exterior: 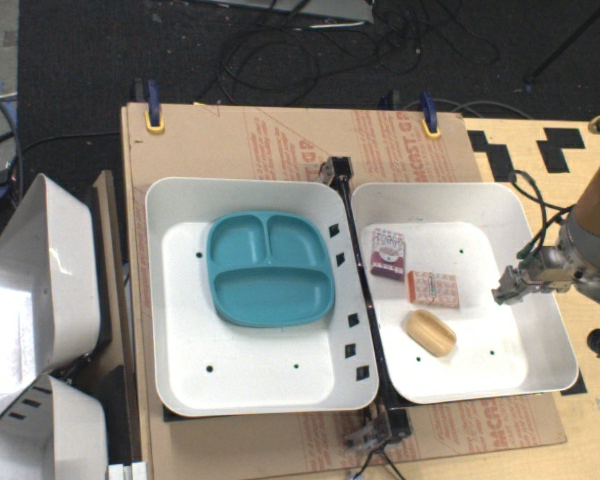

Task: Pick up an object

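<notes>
1. The pincer (pixel 507 290) hovers at the right bin's (pixel 500 208) right wall; whether it is spread or pressed together, I cannot tell.
2. The tan bread roll (pixel 431 332) lies on the bin's floor, left of and slightly below the pincer, long axis slanting down-right.
3. The red packet (pixel 434 288) lies just above the roll, nearer the pincer's height.

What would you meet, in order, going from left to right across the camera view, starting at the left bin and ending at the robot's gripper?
Left bin → teal divided plate → purple packet → red and white packet → gripper. The tan bread roll is left out, since it overlaps the packets from side to side.
</notes>
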`<action>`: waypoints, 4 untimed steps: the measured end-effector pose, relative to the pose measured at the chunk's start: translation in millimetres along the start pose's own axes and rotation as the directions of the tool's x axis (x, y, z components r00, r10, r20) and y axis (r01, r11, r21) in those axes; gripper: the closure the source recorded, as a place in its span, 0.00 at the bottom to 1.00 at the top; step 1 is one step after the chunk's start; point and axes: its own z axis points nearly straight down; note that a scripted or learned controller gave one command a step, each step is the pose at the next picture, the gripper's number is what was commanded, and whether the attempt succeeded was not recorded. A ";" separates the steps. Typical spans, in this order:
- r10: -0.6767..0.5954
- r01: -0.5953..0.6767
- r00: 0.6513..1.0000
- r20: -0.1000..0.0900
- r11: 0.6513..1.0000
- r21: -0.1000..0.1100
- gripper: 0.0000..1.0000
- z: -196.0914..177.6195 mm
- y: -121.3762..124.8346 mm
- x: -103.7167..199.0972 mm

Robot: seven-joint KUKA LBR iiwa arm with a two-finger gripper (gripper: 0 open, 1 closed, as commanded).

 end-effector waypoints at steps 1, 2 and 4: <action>-0.005 0.005 1.000 0.001 1.000 -0.002 1.00 -55.8 9.7 -5.7; -0.006 0.006 1.000 0.001 1.000 -0.001 1.00 -108.7 11.3 -6.2; -0.010 0.010 1.000 -0.004 1.000 0.005 1.00 -108.7 40.3 91.8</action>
